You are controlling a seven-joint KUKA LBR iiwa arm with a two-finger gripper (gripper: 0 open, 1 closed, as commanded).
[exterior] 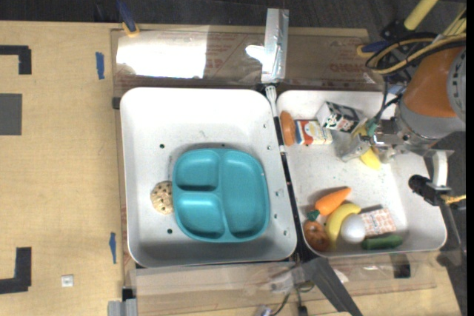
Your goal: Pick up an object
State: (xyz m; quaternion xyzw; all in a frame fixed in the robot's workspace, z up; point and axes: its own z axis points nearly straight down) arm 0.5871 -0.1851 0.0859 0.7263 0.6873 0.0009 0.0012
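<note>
**Gripper low in the right bin, grasp not yet confirmed**

The arm point(437, 96) reaches in from the right over the right bin point(422, 181), and its gripper point(364, 143) sits low near the bin's upper middle. Whether it is released or clenched cannot be told from this angle; a small yellow object point(371, 158) lies right at its tip, touching or just under it, but nothing shows it as gripped.

Candidates for the pick are all in the right bin. Near the upper edge lie a small milk carton point(339, 117) and, just beside it to the left, an orange-and-white box point(305, 132). Along the lower edge sits a tight cluster: a toy carrot point(331, 200), a banana point(339, 220), an apple point(317, 235), a whitish round piece point(353, 230), a patterned packet point(378, 220) and a green vegetable point(383, 240). The left bin point(148, 122) bears a teal divided plate point(220, 192) with a cookie point(161, 197) just beside its left rim.

By my reading, the step in hand is the descent or closing on the yellow piece. The next move calls for a firm close around it, then a straight lift clear of the carton nearby. If the piece slips out, the cluster below offers crowded, harder targets
</note>
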